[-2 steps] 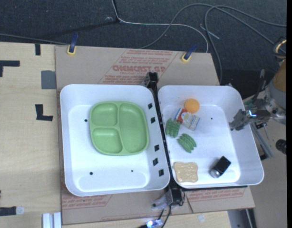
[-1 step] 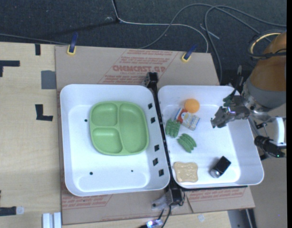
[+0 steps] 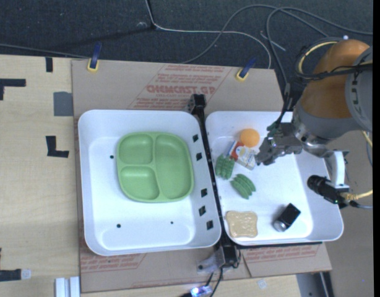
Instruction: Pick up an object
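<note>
2 bins [image 3: 91,166], 1 plate [image 3: 156,167], 6 small objects [image 3: 242,185].

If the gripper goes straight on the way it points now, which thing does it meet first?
The gripper points left and down into the right bin. It would probably meet the small white and red packet first, just beside the orange ball. Its height above the bin is unclear.

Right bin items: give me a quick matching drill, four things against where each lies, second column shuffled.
Things:
1. orange ball
2. toast slice
3. black block
4. green tray

Places:
A. near edge of the right bin, beside the divider
B. left bin, in the middle
C. right bin's far part, just left of the pincer
D. right bin's near right corner

Pairs: 1-C, 2-A, 3-D, 4-B
</note>
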`<state>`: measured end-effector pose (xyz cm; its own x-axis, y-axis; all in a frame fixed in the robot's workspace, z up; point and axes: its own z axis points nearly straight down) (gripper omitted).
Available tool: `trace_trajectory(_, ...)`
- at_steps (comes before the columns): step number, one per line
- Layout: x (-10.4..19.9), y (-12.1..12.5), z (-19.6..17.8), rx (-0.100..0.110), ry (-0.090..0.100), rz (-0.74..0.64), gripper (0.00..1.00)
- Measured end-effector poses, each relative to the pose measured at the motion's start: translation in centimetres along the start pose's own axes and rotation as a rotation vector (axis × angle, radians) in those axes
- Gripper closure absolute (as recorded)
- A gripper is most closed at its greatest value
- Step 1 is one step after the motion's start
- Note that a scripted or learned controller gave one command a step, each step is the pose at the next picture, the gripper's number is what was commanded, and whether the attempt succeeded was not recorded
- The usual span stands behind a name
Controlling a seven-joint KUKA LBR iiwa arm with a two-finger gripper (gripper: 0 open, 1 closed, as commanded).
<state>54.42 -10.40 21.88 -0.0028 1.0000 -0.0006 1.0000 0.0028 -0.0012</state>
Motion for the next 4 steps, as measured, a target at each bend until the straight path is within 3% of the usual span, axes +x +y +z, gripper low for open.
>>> trace_trajectory(2,11.3,3.4,-1.5,-0.001,0.001,-0.002,1.00)
trace_trajectory(4,19.6,6.3,-1.1,-0.001,0.001,-0.001,1.00)
